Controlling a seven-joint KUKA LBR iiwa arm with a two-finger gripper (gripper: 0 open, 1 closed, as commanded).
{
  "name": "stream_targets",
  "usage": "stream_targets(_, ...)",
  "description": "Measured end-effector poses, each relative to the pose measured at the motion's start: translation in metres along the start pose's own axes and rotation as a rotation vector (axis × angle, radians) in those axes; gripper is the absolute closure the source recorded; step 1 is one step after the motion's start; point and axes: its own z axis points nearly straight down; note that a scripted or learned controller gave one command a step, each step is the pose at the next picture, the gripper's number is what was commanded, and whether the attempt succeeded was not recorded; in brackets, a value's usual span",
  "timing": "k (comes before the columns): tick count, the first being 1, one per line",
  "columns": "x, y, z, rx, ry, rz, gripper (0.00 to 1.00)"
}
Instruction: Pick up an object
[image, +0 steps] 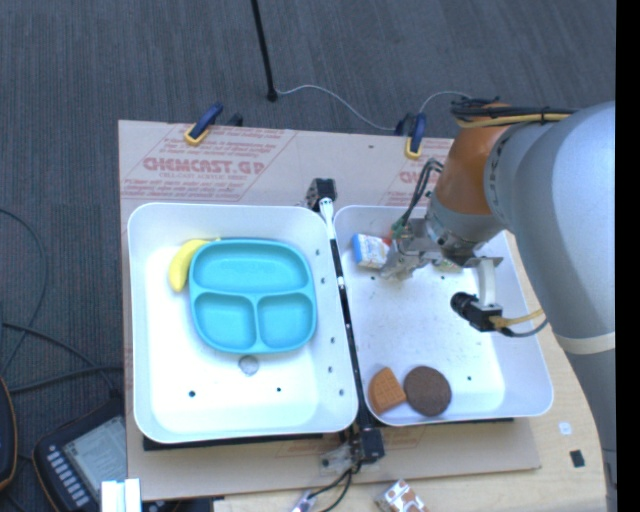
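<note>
Camera view: left bin (150, 300) holds tray (252, 296), banana (182, 262); right bin (500, 385) cookies (410, 390).

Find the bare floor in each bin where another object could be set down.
Left bin: a strip in front of the blue tray. Right bin: the middle, between the gripper and the cookies. Crowded: the back-left corner, around the small packet.

A robotics lab; clamped board (200, 165), cables, carpet floor (60, 100).
</note>
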Motion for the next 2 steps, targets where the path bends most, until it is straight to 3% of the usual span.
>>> stream_targets(1,-0.0599,-0.0291,-0.0278,0.009,0.002,0.004,1.0)
stream_targets(2,-0.0592,-0.0291,-0.0274,0.009,0.003,0.003,0.0)
